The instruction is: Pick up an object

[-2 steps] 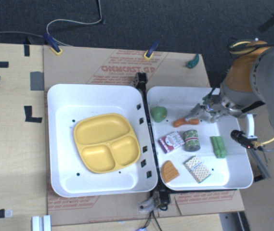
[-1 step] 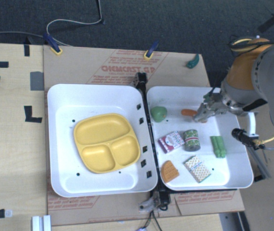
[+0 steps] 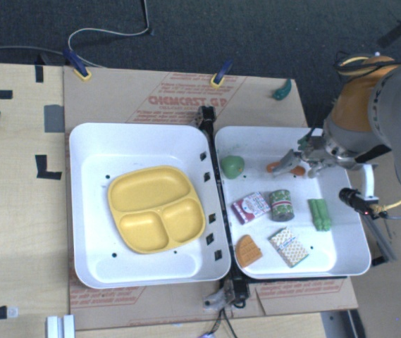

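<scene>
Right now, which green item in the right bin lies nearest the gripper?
The green bar, at the bin's right side below the gripper. The round green one sits far left; the can is mid-bin.

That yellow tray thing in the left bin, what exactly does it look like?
The yellow tray is a divided plate of smooth, plastic-looking material with rounded corners and a raised rim. It has three hollows: one long one across its upper side and two smaller ones below it. It lies flat and right way up, turned at a slant, near the middle of the left bin, resting on the bin's white floor. Nothing lies in it, and it stands clear of the bin's walls.
</scene>
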Robot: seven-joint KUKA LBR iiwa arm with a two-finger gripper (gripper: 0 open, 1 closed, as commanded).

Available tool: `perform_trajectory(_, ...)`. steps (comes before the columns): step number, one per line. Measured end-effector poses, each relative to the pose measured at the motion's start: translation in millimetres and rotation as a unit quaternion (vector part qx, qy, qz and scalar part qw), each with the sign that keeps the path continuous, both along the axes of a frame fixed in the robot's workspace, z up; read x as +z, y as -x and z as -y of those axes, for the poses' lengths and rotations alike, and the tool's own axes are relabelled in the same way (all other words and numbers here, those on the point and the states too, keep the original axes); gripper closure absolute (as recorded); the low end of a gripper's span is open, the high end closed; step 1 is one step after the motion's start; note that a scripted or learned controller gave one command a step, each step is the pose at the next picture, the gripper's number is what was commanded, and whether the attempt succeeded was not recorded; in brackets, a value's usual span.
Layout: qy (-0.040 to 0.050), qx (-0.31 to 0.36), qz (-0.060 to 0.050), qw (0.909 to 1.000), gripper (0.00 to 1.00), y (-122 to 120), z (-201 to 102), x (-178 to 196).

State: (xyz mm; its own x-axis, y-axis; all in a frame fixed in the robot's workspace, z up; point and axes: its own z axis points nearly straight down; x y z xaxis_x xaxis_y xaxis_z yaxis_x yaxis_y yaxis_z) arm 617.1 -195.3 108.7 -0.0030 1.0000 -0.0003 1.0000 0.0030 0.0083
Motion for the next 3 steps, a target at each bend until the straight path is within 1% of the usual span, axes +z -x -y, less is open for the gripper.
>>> perform_trajectory(1, 0.0003, 0.000, -0.003, 1.0000, 0.00, -21, -27, -22)
perform_trajectory(2, 0.0017, 0.000, -0.002, 1.0000, 1.00, -21, -27, -12)
perform_trajectory(3, 0.0001, -0.001, -0.004, 1.0000, 1.00, 71, -51, 65)
